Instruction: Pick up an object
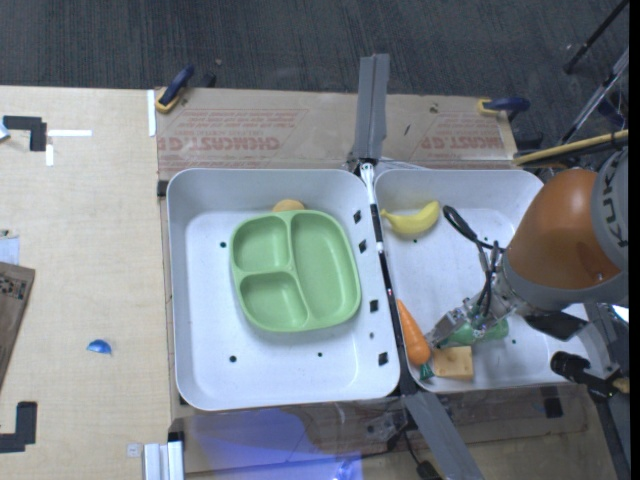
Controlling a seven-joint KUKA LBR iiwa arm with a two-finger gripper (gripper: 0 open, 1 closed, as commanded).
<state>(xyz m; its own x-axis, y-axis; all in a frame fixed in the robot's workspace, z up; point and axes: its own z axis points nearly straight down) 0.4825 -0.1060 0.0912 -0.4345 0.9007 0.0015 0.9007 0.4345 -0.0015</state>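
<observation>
- Orange and grey, the arm (565, 233) reaches over the right bin (520, 193), and its gripper (472, 326) is low near the front edge of this bin, close to the front left corner.
- It is not possible to tell if the gripper is open or closed; the wrist and the cables cover it, and nothing can be seen between it.
- The nearest things are a yellow block (455, 363), just in front of the gripper, and a carrot (412, 333), which lies along the left wall of the right bin.
- A banana (412, 218) lies near the back left corner of the same bin, well apart from the gripper.
- In the left bin (200, 298), a green divided plate (297, 268) sits in the middle, and a small orange thing (288, 206) looks out behind its back edge.
- Risk: the block and the carrot are crowded into the corner, so the gripper may catch the wall, or push one thing against the other and not take it.
- Risk: the block is near the front rim, and a touch from the side can slide it away or tip it.
- Risk: the carrot is round and thin, so it probably rolls when it is pressed off its centre.
</observation>
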